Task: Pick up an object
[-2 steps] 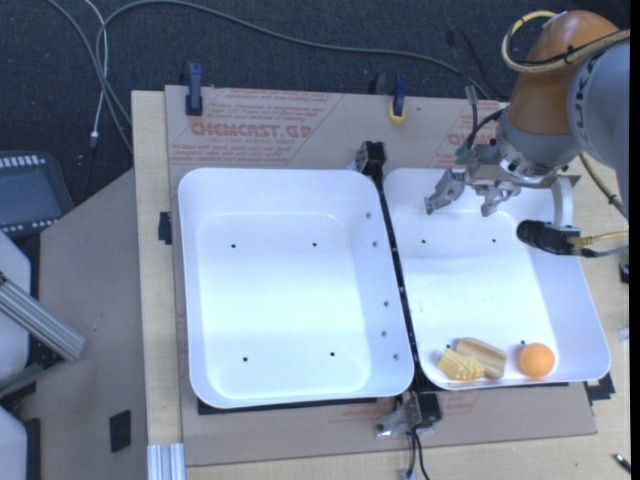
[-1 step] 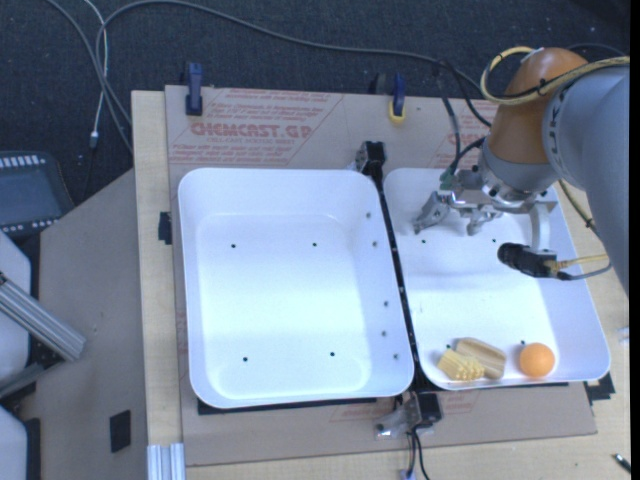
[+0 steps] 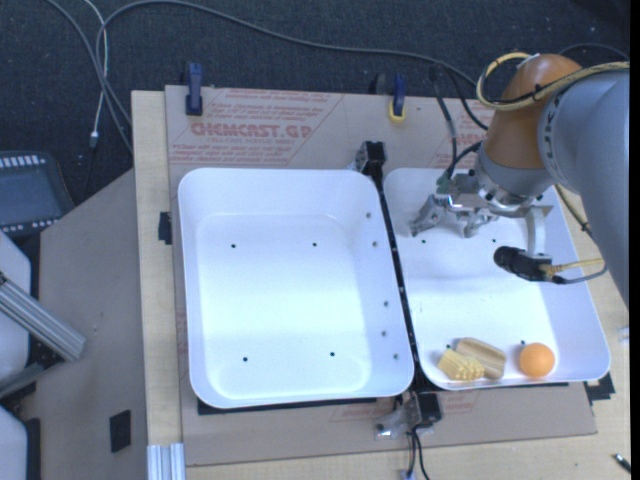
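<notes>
Your end effector hangs over the right bin's far end, fingers spread wide, gripping nothing; along that bin's near rim lie an orange ball, a tan roll and a yellow corn piece touching it.

Grey arm reaching in from the right, bending down and leftward at the far right of the scene. Orange band sitting just above the wrist, facing up. Gripper hanging below the wrist, pointing down and left, metal fingers splaying apart with nothing showing between them. Dark fitting jutting out on the near side of the wrist.
</notes>
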{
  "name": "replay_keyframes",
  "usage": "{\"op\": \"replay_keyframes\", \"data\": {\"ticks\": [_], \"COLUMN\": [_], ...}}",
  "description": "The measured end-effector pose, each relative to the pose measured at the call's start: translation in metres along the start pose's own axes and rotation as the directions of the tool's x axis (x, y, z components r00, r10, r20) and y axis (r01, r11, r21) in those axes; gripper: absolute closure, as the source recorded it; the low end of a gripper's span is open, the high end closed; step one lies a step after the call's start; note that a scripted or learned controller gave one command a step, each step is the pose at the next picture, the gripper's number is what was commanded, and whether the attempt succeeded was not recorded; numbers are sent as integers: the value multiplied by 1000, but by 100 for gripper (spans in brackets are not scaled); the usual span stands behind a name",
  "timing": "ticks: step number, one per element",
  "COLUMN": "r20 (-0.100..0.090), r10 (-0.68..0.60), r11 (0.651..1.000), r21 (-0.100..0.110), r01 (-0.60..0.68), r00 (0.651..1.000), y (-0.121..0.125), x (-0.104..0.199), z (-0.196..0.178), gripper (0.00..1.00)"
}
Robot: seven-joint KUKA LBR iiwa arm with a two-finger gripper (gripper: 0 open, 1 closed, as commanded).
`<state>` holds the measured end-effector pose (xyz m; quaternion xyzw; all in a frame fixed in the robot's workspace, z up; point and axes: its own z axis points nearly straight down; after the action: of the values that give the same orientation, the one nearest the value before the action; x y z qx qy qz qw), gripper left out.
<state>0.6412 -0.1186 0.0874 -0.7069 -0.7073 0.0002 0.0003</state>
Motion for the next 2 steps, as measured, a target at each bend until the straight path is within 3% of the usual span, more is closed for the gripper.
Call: {"op": "replay_keyframes", "data": {"ticks": [1, 2], "r20": [0, 0], "r10": [0, 0], "r11": [1000, 1000], "r21": [-3, -4], "r01": [0, 0], "r00": [1000, 1000], "y": [1, 1], "x": [0, 8], "z": [-12, -57], "gripper": [100, 100]}}
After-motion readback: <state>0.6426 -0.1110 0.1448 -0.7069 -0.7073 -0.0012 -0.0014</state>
